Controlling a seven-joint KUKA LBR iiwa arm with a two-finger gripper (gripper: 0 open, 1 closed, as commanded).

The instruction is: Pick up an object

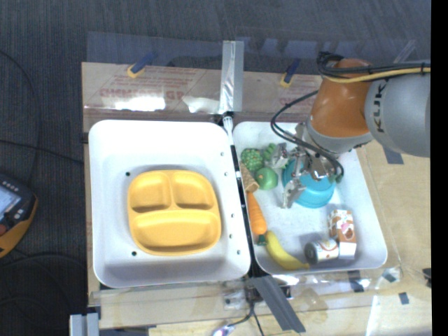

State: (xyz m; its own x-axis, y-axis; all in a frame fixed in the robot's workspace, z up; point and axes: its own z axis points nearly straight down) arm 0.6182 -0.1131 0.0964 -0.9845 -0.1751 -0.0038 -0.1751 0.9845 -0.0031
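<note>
Blue cup: seated in right bin, touching hand.
Hand state: cannot be told, metal parts blurred.
Advice: cup rim is best straddled before closing; green fruit is avoided.

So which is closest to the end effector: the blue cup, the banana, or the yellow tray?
From the end effector:
1. Blue cup, right beside it in the right bin.
2. Banana, at that bin's near edge.
3. Yellow tray, over in the left bin.
</note>
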